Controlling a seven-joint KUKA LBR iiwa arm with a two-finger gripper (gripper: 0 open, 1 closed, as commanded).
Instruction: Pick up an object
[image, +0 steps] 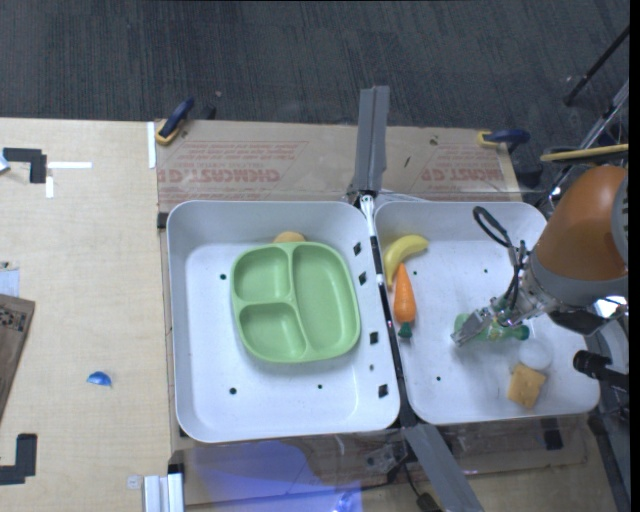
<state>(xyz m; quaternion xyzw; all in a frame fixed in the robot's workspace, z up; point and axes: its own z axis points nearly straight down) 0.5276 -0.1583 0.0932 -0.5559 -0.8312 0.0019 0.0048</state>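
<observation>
Pale wooden table (80, 300), dark carpet (250, 50) beyond, two white bins (190, 330), jaws (490, 325) low in right bin, grip state indiscernible.

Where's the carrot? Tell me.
The carrot lies in the right bin, against its left wall, just below the banana and left of the gripper.

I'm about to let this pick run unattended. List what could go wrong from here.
1. The end effector sits low in the right bin, apart from the carrot and banana, so it may close on nothing.
2. The tan block lies close to the bin's near rim; a nudge could push it against the wall.
3. Carrot and banana lie together at the divider, so a grasp there may catch both.
</observation>
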